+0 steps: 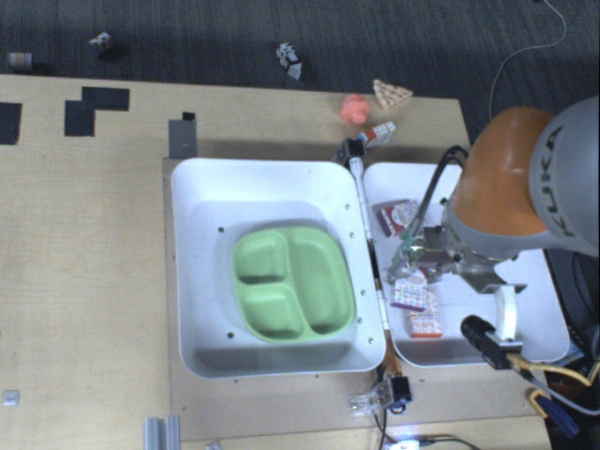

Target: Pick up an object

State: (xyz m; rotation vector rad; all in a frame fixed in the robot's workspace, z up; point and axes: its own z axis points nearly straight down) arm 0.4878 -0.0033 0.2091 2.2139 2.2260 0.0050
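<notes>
Looming closest to the lens is the arm (525,181), grey with its orange band, reaching in from the right and hanging over the right bin (553,331). Your gripper (419,253) sits low near that bin's left side, and from up here you cannot tell how the jaws stand, so don't trust a grasp until something shows between them.

Your likeliest targets lie right beneath and beside the wrist: a small printed packet (413,295) just below the gripper, a second reddish packet (426,324) touching its lower edge, and another packet (395,217) toward the bin's upper left. They look flat and thin, so my read is you want to come straight down on one alone, well off the wall between the bins, or the jaws may skate over it or pinch two together.

Over in the left bin (192,279) lies a green divided tray (292,282), three compartments, sitting roughly in the middle and nothing in them that I can make out. That one is broad and shallow, a poor fit for a pinch.

Out on the counter (84,279) above the bins rest a pink ball (354,110) and a triangular wedge (391,94), both well out of play.
</notes>
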